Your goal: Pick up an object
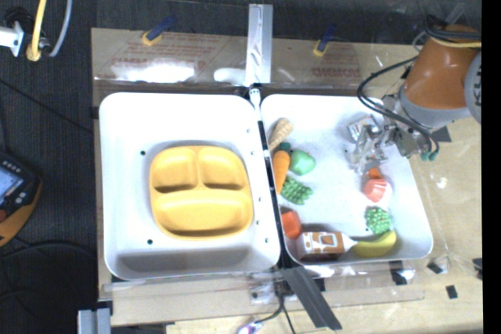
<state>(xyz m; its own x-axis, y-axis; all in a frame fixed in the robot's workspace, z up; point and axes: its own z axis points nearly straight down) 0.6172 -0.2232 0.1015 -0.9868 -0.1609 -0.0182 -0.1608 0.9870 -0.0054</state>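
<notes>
- Camera view — my claw [366,143] hangs over the right bin [415,192], in its upper right part near the far wall; whether it is open or closed I cannot tell from this slant, and I see nothing in it.
- Just below the claw, towards the right wall, lies a small red-and-white piece [376,188] — the nearest thing to take. It looks like light, hard plastic toy food: stiff, smooth, apt to slip, so I would close across its narrow sides, low on the body.
- Below it a green bumpy piece [377,218] touches a banana [376,244] at the near right corner; a brown bottle [322,244] lies along the near wall.
- Against the left wall of the bin: a carrot [280,170], a green round piece [302,163], a green cluster [295,190] and a red piece [290,224] — crowded, harder to reach cleanly.
- The left bin [125,137] holds a yellow divided tray [202,192], broad and flat, a poor hold.
</notes>
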